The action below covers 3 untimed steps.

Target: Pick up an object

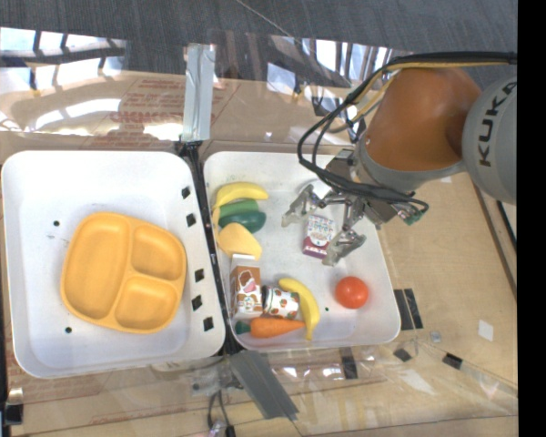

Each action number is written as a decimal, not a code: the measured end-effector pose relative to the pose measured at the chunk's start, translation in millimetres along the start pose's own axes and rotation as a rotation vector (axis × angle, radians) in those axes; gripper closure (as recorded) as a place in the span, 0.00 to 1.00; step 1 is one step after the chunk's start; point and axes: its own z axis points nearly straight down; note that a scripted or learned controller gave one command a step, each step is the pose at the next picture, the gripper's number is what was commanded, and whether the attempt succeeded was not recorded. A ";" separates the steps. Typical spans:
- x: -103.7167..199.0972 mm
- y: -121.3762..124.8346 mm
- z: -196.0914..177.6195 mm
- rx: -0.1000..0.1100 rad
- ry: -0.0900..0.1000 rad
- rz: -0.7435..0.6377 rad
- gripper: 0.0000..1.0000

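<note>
**Now at the carton: the grasp is being set**

Left of the right bin (382, 285), a yellow divided tray (123, 269) is seen in the left bin (27, 244). Along the right bin's left wall, two bananas, a green piece, a brown carton and a carrot (275, 328) are clustered. Toward that bin's middle, a small purple-and-white carton (318, 235) is found, tilted, with the gripper (326, 228) lowered over it; the fingers (300, 203) are spread wide, one to each side of the carton, and contact cannot be confirmed. The approach step is judged to be in hand. Next, closing on the carton and a straight lift are called for. Nearer the bin's right corner, a tomato (351, 292) is left well apart from the gripper.
</note>
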 end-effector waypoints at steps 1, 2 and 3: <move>-27.0 -36.9 101.7 0.002 -0.003 0.037 0.00; 20.5 -48.7 50.9 0.005 -0.004 0.241 0.00; 21.1 -48.1 101.6 0.001 -0.001 0.357 0.00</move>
